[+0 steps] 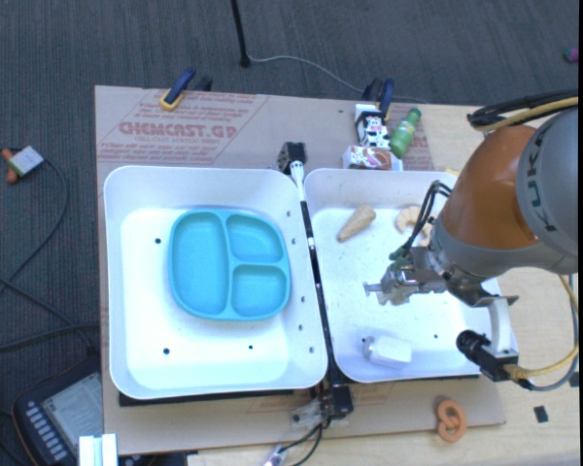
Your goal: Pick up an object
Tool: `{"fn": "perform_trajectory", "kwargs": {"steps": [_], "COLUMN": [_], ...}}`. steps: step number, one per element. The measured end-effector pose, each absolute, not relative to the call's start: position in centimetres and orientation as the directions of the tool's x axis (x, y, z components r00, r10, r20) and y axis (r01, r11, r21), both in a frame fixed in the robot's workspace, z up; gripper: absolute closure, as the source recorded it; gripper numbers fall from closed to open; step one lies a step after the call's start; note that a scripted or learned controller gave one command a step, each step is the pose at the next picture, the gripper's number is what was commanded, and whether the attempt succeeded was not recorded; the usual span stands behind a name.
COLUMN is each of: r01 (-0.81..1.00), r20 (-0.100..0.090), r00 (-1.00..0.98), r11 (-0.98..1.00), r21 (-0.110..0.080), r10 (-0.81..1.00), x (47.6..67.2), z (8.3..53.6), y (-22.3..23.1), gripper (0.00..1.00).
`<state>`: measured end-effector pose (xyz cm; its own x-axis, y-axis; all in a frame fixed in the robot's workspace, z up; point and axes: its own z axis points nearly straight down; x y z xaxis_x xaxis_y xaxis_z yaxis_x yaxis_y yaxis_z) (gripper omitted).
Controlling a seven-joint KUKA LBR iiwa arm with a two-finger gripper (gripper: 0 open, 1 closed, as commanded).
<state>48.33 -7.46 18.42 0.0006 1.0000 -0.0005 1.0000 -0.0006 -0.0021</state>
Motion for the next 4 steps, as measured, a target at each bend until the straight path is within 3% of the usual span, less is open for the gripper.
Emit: {"fn": "perform_trajectory", "kwargs": {"steps": [1, 2, 4], "r01": [1.0, 1.0, 1.0], "r20": [0.0, 0.0, 0.0], "r00": [-0.001, -0.001, -0.002], "r11": [0.001, 0.001, 0.002], "r21": [-0.001, -0.003, -0.003], "r10": [1.0, 1.0, 1.0], "x": [53.7, 48.3, 48.8], "z": [18.4, 18.4, 18.4], "y": [-2.3, 1.0, 1.9], "gripper": [1.0, 1.0, 1.0]}}
